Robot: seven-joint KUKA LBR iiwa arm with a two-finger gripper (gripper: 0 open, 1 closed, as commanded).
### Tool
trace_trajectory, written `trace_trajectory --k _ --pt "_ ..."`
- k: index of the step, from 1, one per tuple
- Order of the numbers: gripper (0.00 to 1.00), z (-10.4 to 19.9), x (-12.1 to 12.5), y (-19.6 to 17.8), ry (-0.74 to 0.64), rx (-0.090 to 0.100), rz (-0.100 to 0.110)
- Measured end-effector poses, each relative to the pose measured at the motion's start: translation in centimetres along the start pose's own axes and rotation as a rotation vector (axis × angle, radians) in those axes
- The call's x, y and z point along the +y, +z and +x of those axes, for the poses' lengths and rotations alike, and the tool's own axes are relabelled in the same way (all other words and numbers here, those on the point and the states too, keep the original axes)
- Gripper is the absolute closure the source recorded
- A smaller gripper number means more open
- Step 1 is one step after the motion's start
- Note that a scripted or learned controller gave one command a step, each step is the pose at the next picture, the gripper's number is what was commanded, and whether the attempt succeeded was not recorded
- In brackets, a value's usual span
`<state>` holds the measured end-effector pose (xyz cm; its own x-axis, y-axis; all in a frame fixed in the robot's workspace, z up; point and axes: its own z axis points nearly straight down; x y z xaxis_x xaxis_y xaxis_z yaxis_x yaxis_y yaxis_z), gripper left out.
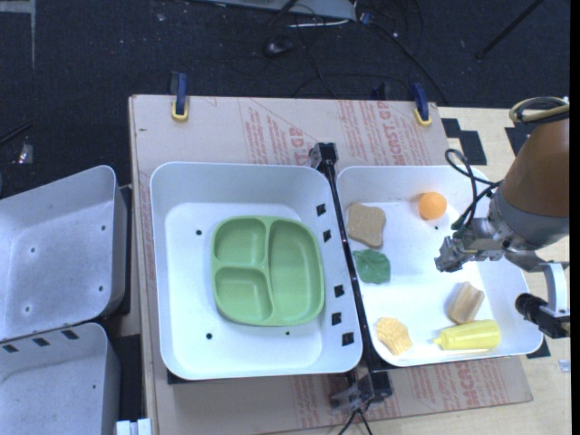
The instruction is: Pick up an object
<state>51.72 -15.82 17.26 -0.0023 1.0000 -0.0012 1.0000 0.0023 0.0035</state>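
Pincer [450, 254] hangs over right bin [408, 179], can't tell its state; nearest pick is tan block [465, 303] just below it, likely light, stiff foam, so grip across its short sides.

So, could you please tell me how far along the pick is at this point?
Nothing looks picked yet. The gripper hovers over the right bin, above the tan block; nothing shows between its fingers. The orange ball and yellow piece lie loose. Grasping and lifting remain.

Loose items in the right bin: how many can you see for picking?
6: bread slice and orange ball at the far end, green lump left-centre, tan block, yellow piece and yellow corn near. The arm may hide others.
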Motion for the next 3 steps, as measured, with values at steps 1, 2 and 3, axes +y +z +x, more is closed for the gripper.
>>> trace_trajectory --k 1,2,3 --pt "1.00 -0.8 0.8 -5.6 0.000 -0.001 -0.003" --pt "1.00 -0.9 0.9 -11.0 -0.001 -0.001 -0.003" --pt "1.00 4.5 2.8 -9.1 -0.006 0.002 0.004"
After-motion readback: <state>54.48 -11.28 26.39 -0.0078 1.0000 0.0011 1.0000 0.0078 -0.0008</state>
